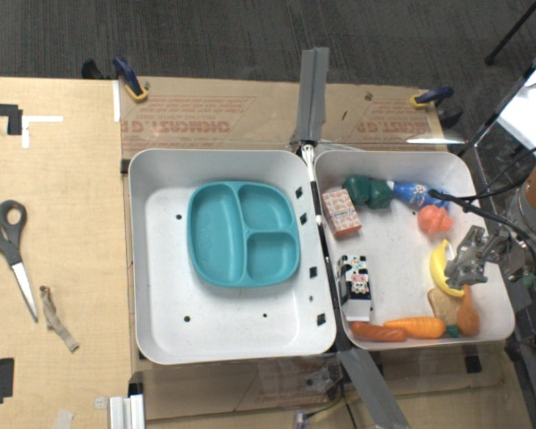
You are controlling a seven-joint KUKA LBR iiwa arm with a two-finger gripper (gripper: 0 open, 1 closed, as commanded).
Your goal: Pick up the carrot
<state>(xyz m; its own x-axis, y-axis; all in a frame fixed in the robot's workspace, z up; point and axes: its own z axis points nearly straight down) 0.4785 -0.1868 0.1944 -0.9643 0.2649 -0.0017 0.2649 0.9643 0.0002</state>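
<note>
The carrot [417, 327] is orange and lies on its side along the front wall of the right bin [389, 239], pointing left. A red-orange sausage-like piece [376, 332] touches its left end. My gripper [469, 262] hangs at the bin's right side, above the yellow banana [440, 272]. It is up and to the right of the carrot and apart from it. Nothing shows between the gripper and the carrot.
The right bin also holds a green toy [368, 190], a blue bottle [410, 190], an orange fruit [434, 221], a pink box [339, 212], a cow-print box [355, 285] and a bread slice [446, 305]. A teal divided plate [244, 233] lies in the left bin [152, 266]. Scissors [10, 242] lie on the bench at far left.
</note>
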